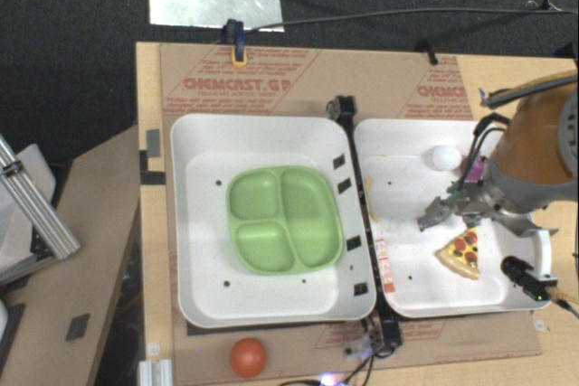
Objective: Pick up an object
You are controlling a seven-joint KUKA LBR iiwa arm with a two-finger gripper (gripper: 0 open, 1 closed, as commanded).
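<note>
Nearest, on the bench in front of the bins: red-orange ball (247, 357). In right bin (398, 194), toward its front, toy pizza slice (461, 253) lying flat. Just behind it, gripper (441, 212), low over bin floor, apart from the slice; spread or closed, cannot tell. Left bin (194, 145) – green divided plate (283, 220), centered. Farther back in right bin – white ball (444, 157).

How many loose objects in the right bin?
2: white ball near the far wall; pizza slice toward the near wall, beside the pincer. The arm may hide more.
</note>
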